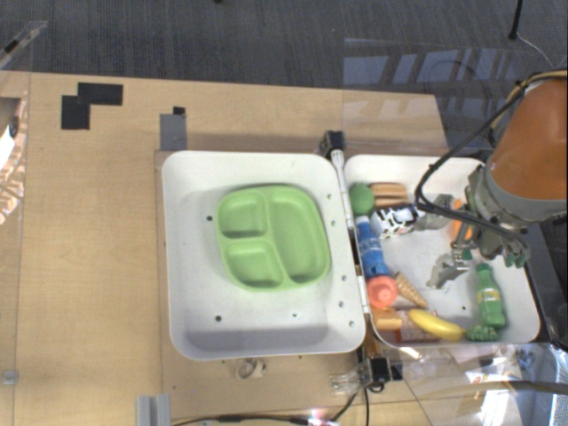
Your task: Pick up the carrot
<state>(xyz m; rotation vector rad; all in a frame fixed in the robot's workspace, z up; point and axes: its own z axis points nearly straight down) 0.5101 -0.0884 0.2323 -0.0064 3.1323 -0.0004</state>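
Currently | carrot (458, 230): right bin (532, 313), beside green bottle (486, 295), mostly hidden by arm | gripper (448, 270): fingers apart, empty, beside carrot | judged light, stiff, smooth; grip mid-body.

Bright, even light; slightly soft focus
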